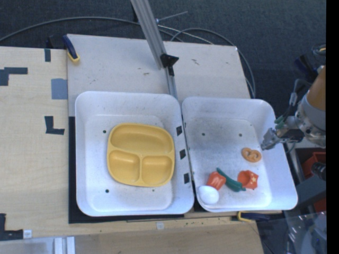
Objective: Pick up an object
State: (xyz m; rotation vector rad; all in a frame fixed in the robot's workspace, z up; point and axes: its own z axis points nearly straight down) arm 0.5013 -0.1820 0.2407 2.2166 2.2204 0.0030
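I see the claw [269, 139] over the right rim of the right bin [228, 107], with the grey arm [312, 115] behind it coming in from the surface's right edge; I cannot tell whether the claw is released or clenched, and I see nothing between its tips. The nearest thing to pick is a small tan pretzel-shaped piece [251, 154], lying on the bin floor just beside and below the claw, apart from it. Further toward the bin's front edge lie a red piece with a star [248, 179], a green stalk-like piece [230, 179], an orange-red piece [215, 180] and a white egg [208, 194] at the front left corner. The back half of that bin's floor is bare white. The left bin [90, 142] holds a yellow divided plate [141, 154]. Both bins sit on a pale wooden surface [32, 99], with a grey metal post [151, 25] slanting up from behind them and dark carpet [238, 9] beyond the back edge.
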